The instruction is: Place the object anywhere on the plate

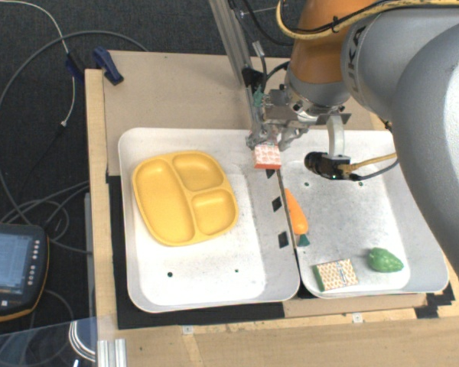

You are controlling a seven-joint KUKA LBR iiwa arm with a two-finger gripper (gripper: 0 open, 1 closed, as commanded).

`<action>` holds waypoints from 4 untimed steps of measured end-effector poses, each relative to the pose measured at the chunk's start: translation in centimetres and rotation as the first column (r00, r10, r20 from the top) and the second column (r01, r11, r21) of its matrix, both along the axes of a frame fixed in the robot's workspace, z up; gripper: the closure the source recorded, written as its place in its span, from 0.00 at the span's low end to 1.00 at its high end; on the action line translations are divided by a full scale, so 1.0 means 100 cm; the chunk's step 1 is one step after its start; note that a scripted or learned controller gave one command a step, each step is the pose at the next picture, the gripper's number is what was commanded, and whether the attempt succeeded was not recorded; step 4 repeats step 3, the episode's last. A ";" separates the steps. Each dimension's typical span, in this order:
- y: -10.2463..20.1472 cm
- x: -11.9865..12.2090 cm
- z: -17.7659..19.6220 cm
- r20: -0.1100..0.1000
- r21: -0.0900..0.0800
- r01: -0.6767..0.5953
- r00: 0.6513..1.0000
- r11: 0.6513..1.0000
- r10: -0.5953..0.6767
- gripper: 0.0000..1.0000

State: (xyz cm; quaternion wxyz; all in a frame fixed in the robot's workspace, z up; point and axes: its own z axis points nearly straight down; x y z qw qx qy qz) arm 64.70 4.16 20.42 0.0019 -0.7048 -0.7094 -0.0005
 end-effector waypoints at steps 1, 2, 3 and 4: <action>0.049 0.007 0.024 0.005 -0.001 0.000 1.000 1.000 0.000 1.00; 0.109 0.006 0.038 0.004 0.000 -0.001 1.000 1.000 0.001 1.00; 0.104 0.006 0.037 0.002 -0.003 0.005 1.000 1.000 -0.005 0.00; 0.104 0.006 0.037 0.002 -0.003 0.005 1.000 1.000 -0.005 0.00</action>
